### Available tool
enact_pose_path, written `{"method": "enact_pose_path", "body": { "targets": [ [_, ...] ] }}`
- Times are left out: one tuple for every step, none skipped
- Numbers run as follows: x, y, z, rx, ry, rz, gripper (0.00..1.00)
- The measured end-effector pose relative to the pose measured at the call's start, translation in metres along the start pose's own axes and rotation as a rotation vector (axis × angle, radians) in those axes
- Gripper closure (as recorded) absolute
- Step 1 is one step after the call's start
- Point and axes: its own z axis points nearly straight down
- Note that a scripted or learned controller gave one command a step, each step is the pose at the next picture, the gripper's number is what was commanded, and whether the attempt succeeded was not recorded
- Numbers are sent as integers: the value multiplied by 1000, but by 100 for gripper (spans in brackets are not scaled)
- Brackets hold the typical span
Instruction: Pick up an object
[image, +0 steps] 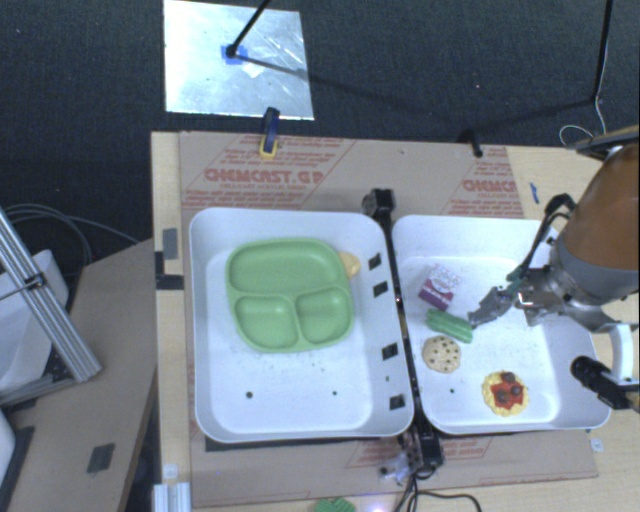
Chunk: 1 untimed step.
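The right bin (560, 250) holds four small items. A purple and white packet (438, 287) lies toward the back left, with a green pickle-shaped piece (449, 324) just in front of it. Further forward are a chocolate-chip cookie (441, 354) and a small pizza slice (504, 391). My gripper (488, 306) hangs low over the middle of this bin, just right of the green piece and the packet. Nothing is visibly held in it. The grey arm with its orange band (610, 225) comes in from the right.
In the left bin (215, 400) lies a green divided plate (290, 295), with a small yellow item (348, 263) at its back right corner. A black divider (392, 300) runs between the bins. A black part (600, 380) of the arm overhangs the right bin's front right corner.
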Motion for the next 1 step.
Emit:
{"method": "enact_pose_path", "body": {
  "targets": [
    [4, 42, 115, 4, 3, -3, 0]
  ]
}}
